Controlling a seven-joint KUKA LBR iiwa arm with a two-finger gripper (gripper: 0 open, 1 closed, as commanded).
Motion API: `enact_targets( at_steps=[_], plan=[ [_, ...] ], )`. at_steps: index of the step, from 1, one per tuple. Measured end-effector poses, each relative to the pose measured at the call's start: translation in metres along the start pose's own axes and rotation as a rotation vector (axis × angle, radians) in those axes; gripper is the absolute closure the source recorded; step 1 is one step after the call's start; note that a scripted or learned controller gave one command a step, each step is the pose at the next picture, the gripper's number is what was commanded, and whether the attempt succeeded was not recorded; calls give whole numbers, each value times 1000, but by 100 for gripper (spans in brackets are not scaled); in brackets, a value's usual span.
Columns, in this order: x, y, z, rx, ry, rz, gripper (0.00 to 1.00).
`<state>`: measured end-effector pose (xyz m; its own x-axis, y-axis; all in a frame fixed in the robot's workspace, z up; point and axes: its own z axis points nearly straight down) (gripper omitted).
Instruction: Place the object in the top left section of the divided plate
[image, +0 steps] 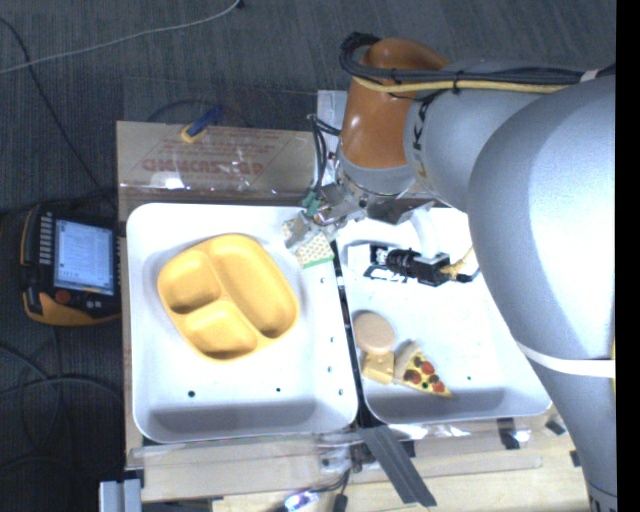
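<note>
Carrying a small green-and-white packet (312, 247), by the look of it: the gripper (318, 222) hangs over the divider between the two bins with the packet under its fingertips, jaws seemingly closed on its top edge, though the contact is too small to confirm. Packet looks light, thin and floppy, so it'll likely swing; a mid-edge pinch seems best. The yellow divided plate (228, 294) sits down and left of the jaws, well apart.
</note>
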<state>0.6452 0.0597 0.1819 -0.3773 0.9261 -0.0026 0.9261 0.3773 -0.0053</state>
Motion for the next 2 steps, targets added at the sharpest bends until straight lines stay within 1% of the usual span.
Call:
enact_targets(
  at_steps=[1, 2],
  plan=[
    [50, 44, 31, -1, -1, -130, 100],
    [50, 44, 31, -1, -1, -130, 0]
  ],
)
